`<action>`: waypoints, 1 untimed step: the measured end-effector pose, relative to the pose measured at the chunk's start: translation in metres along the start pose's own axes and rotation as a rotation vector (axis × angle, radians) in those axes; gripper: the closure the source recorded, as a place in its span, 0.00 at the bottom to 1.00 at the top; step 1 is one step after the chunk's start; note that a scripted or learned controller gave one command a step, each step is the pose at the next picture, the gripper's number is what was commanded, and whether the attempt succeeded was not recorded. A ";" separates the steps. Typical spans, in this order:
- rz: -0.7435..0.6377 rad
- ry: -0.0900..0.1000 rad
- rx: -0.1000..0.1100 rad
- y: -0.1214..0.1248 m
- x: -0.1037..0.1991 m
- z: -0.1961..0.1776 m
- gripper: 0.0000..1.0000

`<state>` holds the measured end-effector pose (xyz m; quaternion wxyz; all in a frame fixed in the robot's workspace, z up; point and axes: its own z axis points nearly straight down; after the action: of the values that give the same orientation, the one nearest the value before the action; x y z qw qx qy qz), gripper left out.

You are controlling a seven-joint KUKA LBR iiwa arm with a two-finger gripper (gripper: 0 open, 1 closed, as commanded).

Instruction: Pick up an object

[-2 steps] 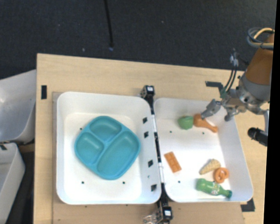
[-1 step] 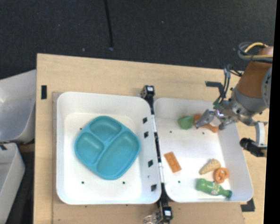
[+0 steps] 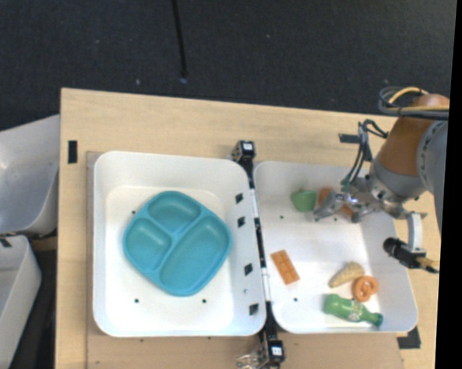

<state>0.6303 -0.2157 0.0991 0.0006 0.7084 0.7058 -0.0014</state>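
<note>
The right bin (image 3: pixel 316 318) holds several small objects. A green round piece (image 3: pixel 303 200) lies at its back, with a small orange-brown piece (image 3: pixel 324 196) touching its right side. My gripper (image 3: pixel 332 208) hangs just right of these two, low over the bin's back part, its fingers pointing left. An orange rectangular block (image 3: pixel 284 266) lies near the bin's left wall. A tan wedge (image 3: pixel 346 274), an orange ring (image 3: pixel 365 287) and a green bottle (image 3: pixel 350 310) sit at the front right.
The left bin (image 3: pixel 106 305) holds a teal divided plate (image 3: pixel 177 242). A black divider with clips (image 3: pixel 251 236) runs between the bins. The arm's grey body and orange band (image 3: pixel 401 147) stand over the right bin's back right corner.
</note>
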 end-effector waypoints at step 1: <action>0.000 -0.002 -0.007 0.002 -0.001 -0.014 1.00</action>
<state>0.6320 -0.2166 0.1134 0.0036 0.7085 0.7057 0.0005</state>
